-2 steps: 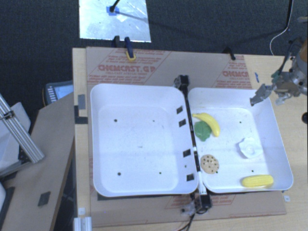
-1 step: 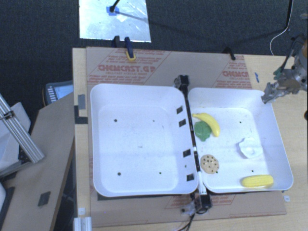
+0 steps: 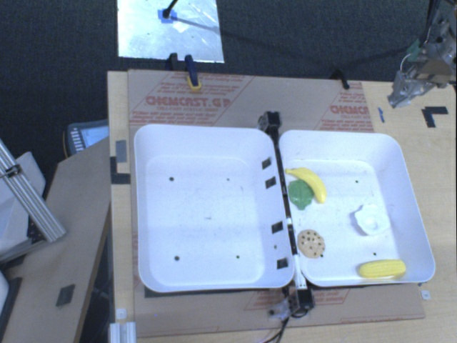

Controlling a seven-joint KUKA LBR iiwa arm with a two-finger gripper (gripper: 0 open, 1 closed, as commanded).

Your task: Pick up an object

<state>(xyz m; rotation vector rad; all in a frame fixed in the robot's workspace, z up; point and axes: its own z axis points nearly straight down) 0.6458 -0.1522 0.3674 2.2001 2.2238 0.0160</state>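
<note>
So the gripper point(image 3: 410, 84) is hanging up past the far right corner of the right white plastic bin point(image 3: 400, 156), well clear of everything in it, and honestly I can't tell how it's set from here. All the stuff sits in that bin: a yellow plastic banana point(image 3: 309, 182) touching a green leafy toy point(image 3: 300, 194) near the left wall. There's also a round brown cookie point(image 3: 310, 243) toward the near left corner, a white crumpled piece point(image 3: 370, 220) right of centre and a yellow corn cob point(image 3: 381, 268) along the near edge.
</note>
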